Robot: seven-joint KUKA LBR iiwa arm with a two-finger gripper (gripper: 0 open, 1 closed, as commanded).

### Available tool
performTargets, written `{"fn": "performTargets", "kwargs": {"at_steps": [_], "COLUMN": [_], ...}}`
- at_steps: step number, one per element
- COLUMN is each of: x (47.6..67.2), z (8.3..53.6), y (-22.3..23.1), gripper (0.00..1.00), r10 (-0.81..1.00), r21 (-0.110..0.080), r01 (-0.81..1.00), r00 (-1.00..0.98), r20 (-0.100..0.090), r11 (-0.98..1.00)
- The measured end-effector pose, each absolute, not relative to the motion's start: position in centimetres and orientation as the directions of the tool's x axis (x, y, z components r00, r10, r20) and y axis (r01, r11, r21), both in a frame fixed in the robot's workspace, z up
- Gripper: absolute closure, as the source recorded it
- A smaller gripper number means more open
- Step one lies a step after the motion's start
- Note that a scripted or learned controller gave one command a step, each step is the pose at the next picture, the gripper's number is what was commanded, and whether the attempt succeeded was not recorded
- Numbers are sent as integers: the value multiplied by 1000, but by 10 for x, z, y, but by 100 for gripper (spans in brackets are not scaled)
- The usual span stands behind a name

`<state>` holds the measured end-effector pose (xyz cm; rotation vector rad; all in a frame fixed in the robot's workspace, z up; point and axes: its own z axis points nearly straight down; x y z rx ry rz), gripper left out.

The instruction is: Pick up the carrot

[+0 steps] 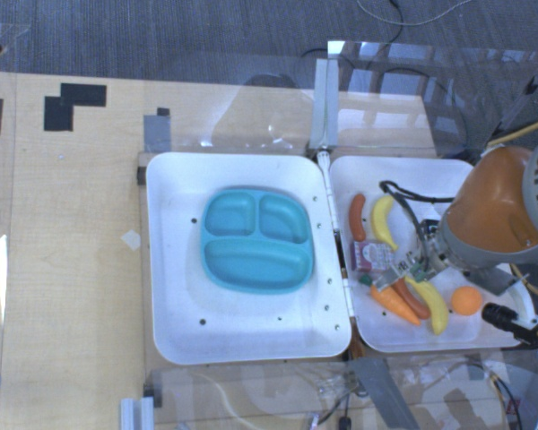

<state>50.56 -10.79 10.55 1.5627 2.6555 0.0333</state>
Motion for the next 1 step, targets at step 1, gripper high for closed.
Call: {"fn": "performTargets", "kwargs": {"at_steps": [1], "x": [506], "z": [105], "y": [-118], "gripper": [0], "r10": [825], "r21": [46], "r01": [823], "r00": [-564], "r20": [-41], "r11": [566]}}
